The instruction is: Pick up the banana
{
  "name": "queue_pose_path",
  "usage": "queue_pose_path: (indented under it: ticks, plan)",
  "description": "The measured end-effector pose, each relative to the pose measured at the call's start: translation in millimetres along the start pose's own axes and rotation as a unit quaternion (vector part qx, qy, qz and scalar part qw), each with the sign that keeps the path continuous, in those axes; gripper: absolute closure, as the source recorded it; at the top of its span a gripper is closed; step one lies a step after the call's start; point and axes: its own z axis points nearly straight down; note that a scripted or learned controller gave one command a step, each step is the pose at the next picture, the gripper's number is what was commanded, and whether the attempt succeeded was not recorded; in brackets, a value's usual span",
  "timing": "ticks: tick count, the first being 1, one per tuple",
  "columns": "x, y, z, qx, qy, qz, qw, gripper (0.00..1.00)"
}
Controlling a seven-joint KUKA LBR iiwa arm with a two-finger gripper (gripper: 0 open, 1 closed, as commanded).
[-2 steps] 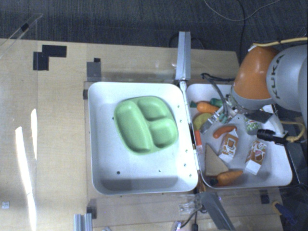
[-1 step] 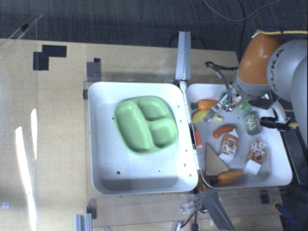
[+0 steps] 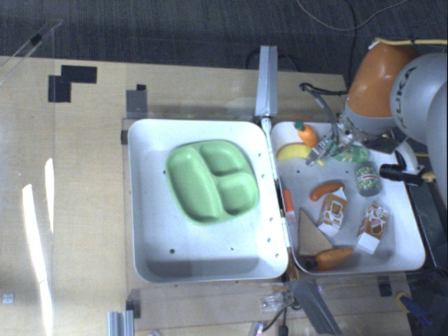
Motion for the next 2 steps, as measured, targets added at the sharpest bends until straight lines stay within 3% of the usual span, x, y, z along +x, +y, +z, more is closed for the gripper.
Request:
queue_pose_path:
  ticks: [1,2]
  plan:
    - [-0.5,2.6,-10.9,-0.003,-0.002,-0.001,1.0,1.0]
    - [4.8,11.2,12.0,0.009,-0.005,0.07,0.9975,1.0]
